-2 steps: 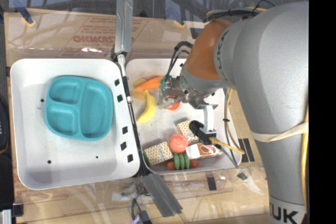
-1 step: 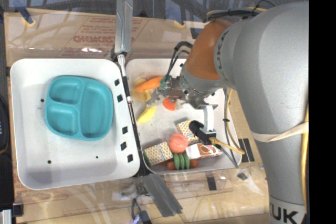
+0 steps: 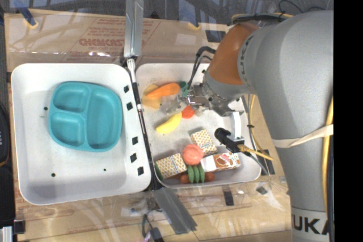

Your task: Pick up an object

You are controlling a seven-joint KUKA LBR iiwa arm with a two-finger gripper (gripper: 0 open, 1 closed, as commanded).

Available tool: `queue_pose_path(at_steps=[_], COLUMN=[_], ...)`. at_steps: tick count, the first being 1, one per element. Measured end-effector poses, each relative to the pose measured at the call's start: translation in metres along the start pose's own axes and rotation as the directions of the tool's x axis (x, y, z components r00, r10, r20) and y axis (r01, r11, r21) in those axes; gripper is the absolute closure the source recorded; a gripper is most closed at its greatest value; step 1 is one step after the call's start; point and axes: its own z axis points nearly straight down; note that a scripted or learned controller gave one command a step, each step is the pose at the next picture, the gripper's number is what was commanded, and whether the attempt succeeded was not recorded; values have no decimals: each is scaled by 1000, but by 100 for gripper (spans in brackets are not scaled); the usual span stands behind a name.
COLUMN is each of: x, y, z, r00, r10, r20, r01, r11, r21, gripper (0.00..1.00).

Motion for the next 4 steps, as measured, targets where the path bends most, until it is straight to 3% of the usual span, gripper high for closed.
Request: queue_pose_path(at_steps=[1, 2, 3, 4], x=[1, 50, 67, 67], y=[0, -14, -62, -62], z=[-10, -139, -211, -210], r00=[1000, 995, 1000, 1000], r10=[-6, 96, 28, 27], r20=[0, 0, 0, 0], r01=[6, -96, -28, -27], r11=[1000, 995, 1000, 1000], r21=[1, -2, -3, -1], gripper=[100, 100, 100, 0])
